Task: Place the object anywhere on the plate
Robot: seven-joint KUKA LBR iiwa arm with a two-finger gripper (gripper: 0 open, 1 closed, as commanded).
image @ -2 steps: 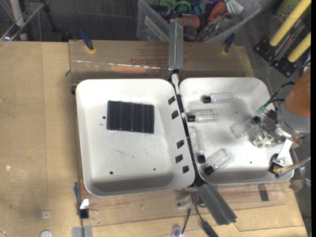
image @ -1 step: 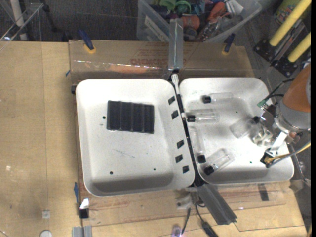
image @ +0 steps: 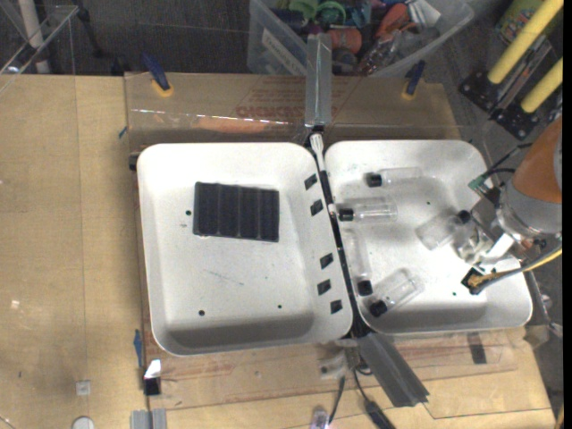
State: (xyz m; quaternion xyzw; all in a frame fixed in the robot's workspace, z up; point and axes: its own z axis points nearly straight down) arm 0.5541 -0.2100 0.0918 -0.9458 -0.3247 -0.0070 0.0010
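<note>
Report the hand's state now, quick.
Hand: cannot be told; it sits low over the right bin near a clear bottle.

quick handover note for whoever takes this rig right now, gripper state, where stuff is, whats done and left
Gripper: low over the right bin's right side, beside a clear bottle; nothing visibly held.
Objects: clear, black-capped bottles lie in the right bin, near the top, by the divider and at the lower middle.
Plate: dark ridged rectangle in the left bin, nothing on it.
Done: no placement.
Left: grasp a bottle, carry it across, set it on the plate.
</note>
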